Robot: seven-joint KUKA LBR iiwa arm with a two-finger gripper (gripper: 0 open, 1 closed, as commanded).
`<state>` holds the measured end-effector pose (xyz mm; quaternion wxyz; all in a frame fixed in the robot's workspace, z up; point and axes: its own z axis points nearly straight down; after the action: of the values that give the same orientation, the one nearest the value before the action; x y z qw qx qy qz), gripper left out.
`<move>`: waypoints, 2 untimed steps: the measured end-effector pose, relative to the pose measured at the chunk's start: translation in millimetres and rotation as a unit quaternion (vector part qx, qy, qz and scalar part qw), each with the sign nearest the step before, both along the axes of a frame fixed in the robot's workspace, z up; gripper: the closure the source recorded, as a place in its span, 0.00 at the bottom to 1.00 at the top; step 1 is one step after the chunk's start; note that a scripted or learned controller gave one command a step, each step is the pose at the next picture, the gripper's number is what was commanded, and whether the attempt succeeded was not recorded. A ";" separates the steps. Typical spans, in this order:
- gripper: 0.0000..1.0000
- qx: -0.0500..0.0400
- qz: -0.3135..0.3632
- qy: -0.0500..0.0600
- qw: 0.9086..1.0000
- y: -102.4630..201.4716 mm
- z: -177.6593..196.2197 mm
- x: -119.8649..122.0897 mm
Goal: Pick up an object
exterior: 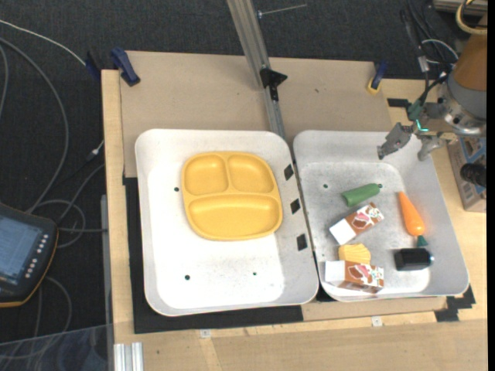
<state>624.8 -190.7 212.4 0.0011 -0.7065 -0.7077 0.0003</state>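
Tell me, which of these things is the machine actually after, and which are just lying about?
Belonging to the job, in the right white bin:
open two-finger pincer
green plastic cucumber
orange plastic carrot
black rectangular block
two small printed cartons
yellow ridged piece

Just lying about:
yellow three-compartment plastic tray
blue clamps
handheld control tablet

Robot lab: clamped bench [232, 83], loose cables [46, 68].

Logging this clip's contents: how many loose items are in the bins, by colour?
Yellow: 2, divided plate, small block
Green: 1, green piece
Orange: 1, carrot
Black: 1, black block
White-and-brown: 2, cartons
Total: 7
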 end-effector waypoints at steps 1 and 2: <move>0.00 0.000 0.000 0.000 1.000 -0.1 0.1 0.0; 0.00 0.000 -0.001 0.003 1.000 -9.0 -56.5 1.2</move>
<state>626.0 -199.7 155.9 0.0031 -0.7072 -0.7070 0.0020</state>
